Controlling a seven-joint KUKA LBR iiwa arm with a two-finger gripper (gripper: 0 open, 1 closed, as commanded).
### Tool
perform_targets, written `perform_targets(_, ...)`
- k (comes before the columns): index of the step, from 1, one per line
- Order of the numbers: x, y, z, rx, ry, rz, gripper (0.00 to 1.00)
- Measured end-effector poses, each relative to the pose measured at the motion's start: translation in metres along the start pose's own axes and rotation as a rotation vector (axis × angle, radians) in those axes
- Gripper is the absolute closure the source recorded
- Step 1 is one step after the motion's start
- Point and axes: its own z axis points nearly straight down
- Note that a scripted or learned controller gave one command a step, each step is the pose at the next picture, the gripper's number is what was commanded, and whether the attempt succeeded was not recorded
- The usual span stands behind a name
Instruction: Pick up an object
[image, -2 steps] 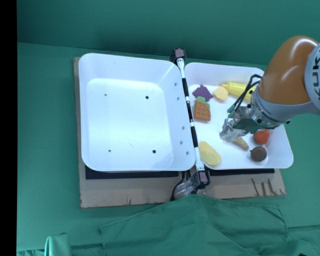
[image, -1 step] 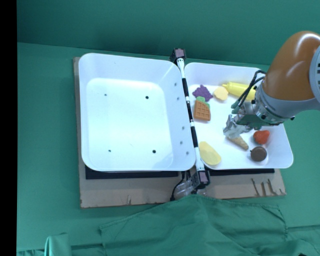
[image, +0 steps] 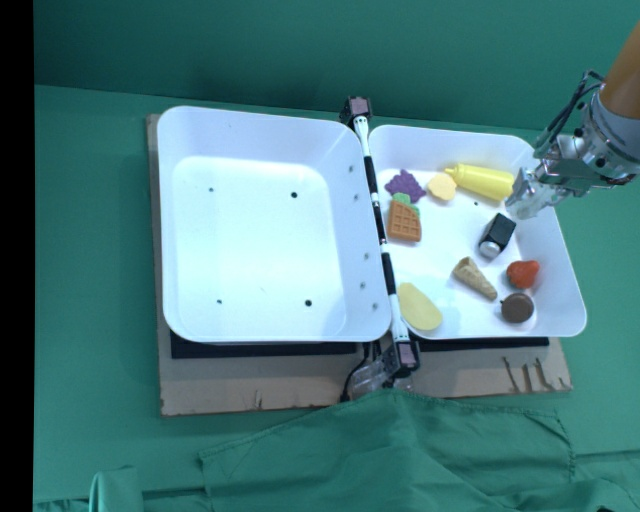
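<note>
Bright, even light; glare whitens the left bin (image: 190, 150).

Room left of the cone (image: 475, 277) across the right bin (image: 560, 300) floor, waffle (image: 404, 221) and grapes (image: 405, 184) beyond it, black cylinder (image: 496, 236) close above, strawberry (image: 522, 272) and brown ball (image: 517, 307) crowding its right

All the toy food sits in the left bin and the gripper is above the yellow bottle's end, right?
Not quite: the camera view shows the toy food in the right bin, not the left. The gripper is indeed above the yellow bottle's end.
</note>
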Motion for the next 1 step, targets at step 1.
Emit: perform_targets(1,0.0697,0.0728,0.0206,0.007,0.006,-0.013,1.0)
